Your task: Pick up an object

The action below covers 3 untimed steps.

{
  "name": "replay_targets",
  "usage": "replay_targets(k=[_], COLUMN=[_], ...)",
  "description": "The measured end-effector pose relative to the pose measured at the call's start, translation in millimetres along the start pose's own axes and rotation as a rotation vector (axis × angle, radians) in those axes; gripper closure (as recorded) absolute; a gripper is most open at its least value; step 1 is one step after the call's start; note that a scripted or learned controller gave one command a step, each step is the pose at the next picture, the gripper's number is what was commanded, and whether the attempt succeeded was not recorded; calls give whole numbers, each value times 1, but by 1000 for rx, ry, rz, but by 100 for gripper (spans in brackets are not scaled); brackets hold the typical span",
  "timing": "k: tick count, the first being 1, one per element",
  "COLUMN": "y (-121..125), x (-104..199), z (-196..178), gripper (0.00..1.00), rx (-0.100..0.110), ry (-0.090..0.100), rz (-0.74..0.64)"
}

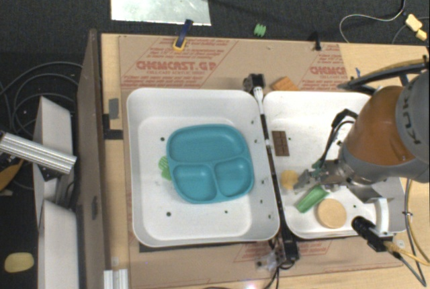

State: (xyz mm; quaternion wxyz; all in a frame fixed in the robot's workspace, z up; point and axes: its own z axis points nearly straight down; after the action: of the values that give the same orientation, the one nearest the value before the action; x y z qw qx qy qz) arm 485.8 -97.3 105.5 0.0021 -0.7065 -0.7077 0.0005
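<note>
Green block [311, 199] lies in the right bin [295, 106], long axis running diagonally from lower left to upper right, upper end toward the claw. Looks like a short rounded bar, solid green. Just left of it sits a small yellow lump [289, 179]; just right and below, a tan round disc [331, 214]. Claw [310, 177] is low over the bin, tips near the block's upper end, possibly touching it; cannot tell how wide it's open, view is too blurred there. Left bin [144, 106] carries a teal divided tray [209, 163].
</note>
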Motion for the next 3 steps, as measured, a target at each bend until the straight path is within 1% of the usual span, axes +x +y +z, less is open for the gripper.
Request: replay_targets(k=[1, 2, 3], y=[76, 30, 0], x=[-76, -21, -13], z=[-19, -16, 23], gripper=[0, 0, 0], rx=[-15, -1, -2], ry=[-9, 0, -1], rz=[3, -4, 2])
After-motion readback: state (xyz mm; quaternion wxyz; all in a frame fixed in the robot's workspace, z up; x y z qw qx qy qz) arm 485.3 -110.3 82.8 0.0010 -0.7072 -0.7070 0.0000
